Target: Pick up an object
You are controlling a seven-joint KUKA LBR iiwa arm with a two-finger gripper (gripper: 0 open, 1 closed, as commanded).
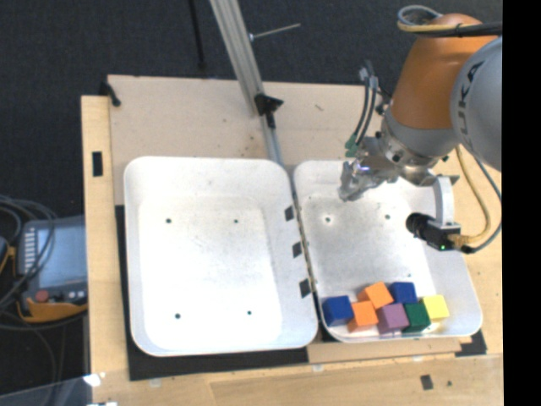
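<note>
Jaws' state could not be told: from the fixed overhead camera the gripper was a small grey blur under the wrist, and nothing was seen held in it. It hung over the upper left part of the right bin, at roughly 11 o'clock from that bin's centre, close to the divide between the two bins. The arm came in from 2 o'clock, its orange band above the grey wrist, with cables looping down beside it.

Task objects lay clustered at the right bin's near edge, about 5 to 6 o'clock from its centre, well apart from the gripper. Noted there: a blue cube at the left end; an orange cube just beside it; a second orange cube behind; a purple cube; a second blue cube behind that; a green cube; a yellow cube at the right end. They sat packed together, several touching, though exact contacts were hard to judge.

Left bin sat beside the right one, at 9 o'clock from it, with a few dark dots on its floor. Both bins rested on the desk. A metal pole slanted up from between the bins toward 11 o'clock. At 9 o'clock beyond the desk lay a handheld control pendant with cables.
</note>
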